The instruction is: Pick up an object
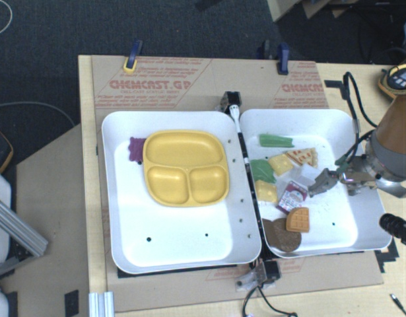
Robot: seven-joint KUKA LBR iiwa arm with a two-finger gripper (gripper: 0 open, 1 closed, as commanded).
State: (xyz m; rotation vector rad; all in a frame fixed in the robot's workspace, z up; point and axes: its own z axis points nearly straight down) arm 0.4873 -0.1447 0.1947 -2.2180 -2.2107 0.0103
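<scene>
Currently the gripper (319, 182) sits low in the right bin (341, 226) w/ jaws' state not discernible, just beside the purple-white packet (292, 195), prob. lined up to grab it from the clustered toy food.

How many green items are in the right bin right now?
2: a long green piece near the bin's far side, and a green piece beside the left wall. The pile may hide others.

Dark carpet floor (70, 18), tan counter (189, 78) with blue clamps (282, 58) at back edge, white cable (4, 18) top left.
</scene>
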